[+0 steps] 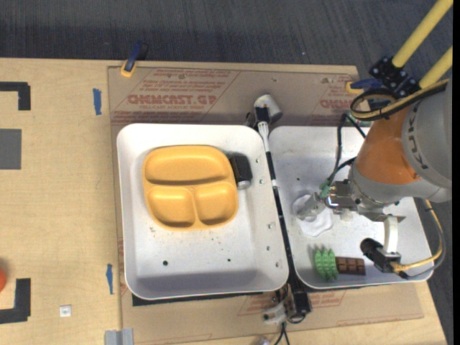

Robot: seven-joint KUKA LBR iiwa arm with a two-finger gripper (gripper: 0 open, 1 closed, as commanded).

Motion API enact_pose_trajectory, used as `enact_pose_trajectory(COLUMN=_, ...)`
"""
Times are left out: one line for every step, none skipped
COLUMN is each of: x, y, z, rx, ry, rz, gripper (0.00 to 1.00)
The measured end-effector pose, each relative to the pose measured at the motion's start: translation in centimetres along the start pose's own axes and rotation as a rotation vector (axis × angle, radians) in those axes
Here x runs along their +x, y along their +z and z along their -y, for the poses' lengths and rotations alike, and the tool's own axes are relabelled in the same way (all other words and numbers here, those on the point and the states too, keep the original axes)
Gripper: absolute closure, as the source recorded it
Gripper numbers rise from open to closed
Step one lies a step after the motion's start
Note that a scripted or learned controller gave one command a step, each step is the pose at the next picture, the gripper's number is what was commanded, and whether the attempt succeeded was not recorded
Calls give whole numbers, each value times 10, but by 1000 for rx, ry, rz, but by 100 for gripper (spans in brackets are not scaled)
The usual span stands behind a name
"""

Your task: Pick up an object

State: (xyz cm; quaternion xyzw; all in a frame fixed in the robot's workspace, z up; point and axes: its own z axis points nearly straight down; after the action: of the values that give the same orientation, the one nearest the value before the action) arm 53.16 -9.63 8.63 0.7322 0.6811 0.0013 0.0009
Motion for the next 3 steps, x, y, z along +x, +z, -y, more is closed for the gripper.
enact_pose_trajectory(x=6, y=1, z=-33, rx=0, ry=-7, rz=1, gripper=0)
enact_pose_trajectory(x=2, y=1, z=-65, rx=-1, ry=-191, rz=1, gripper=0)
enact_pose_trajectory(x=3, y=-11, z=-67, rx=-6, ry=-192, rz=2, gripper=100)
